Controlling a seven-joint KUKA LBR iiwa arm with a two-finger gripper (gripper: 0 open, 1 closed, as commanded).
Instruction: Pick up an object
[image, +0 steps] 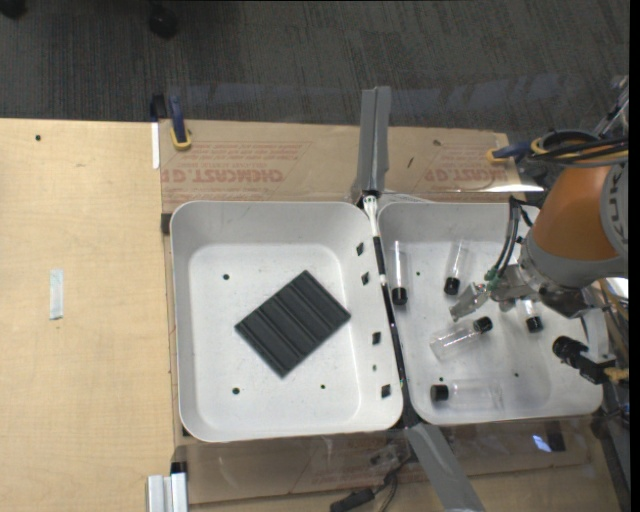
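Clear vial (462, 337) with black cap, mid right bin (570, 400), long axis slanting up toward the bin's far right corner; gripper (487, 293) just above it, grip state apparently indeterminable.

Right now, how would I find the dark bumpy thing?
Look in the left white bin. The dark ribbed slab lies flat mid-floor, turned like a diamond. It is the bin's one big dark thing; the right bin holds small clear vials.
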